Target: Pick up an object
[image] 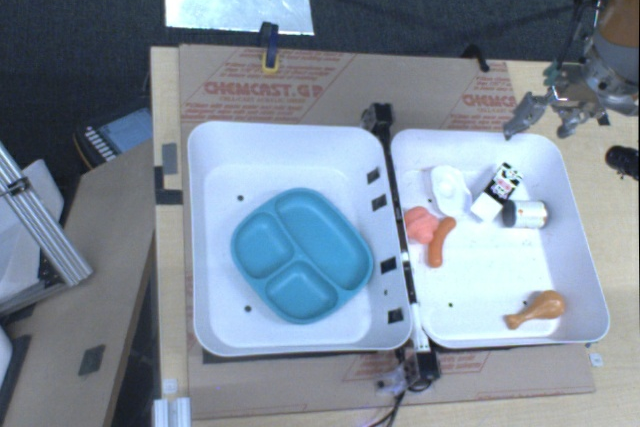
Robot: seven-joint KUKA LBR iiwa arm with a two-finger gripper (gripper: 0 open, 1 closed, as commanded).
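A cardboard-lined tabletop (330,80) carried two white bins. The left bin (285,140) held a blue divided plate (300,255); the right bin (560,260) held an orange sausage (440,240), a small bottle (525,213) and a toy drumstick (537,309). The hand (550,115) hovered above its far corner, fingers apart, holding nothing.

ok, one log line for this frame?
phase: approach | gripper: open, holding nothing, above far right corner of right bin | right bin: drumstick, sausage, small bottle | left bin: blue divided plate

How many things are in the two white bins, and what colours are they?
Blue: 1, the divided plate
Orange or pink: 2, the sausage and a pink piece
Tan: 1, the drumstick
White: 3, the cup, a black-and-white carton, a tube
Total: 7
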